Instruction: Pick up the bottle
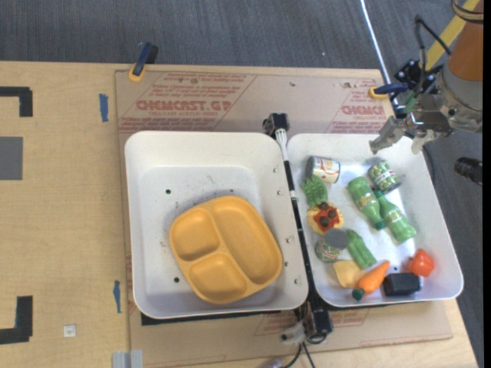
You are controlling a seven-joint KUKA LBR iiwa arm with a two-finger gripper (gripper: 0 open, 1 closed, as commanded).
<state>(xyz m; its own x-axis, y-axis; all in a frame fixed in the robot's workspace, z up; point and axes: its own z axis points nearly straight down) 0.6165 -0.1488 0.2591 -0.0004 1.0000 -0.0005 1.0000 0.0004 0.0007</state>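
Note:
Two green bottles lie side by side in the right bin [443, 232]: one [365, 201] nearer the middle and one [396, 216] with a label toward the right wall. A green can [382, 176] lies just above them. My gripper [400, 142] hangs over the bin's far right corner, above and behind the can. It is open, with nothing between its fingers, and it is apart from the bottles.
The right bin also holds a small silver-white pack [325, 169], leafy green toys [314, 189], a pizza-like piece [326, 217], a tin [332, 245], a carrot [371, 277], a tomato [420, 264] and a black block [401, 284]. A yellow divided plate [224, 248] lies in the left bin [146, 175].

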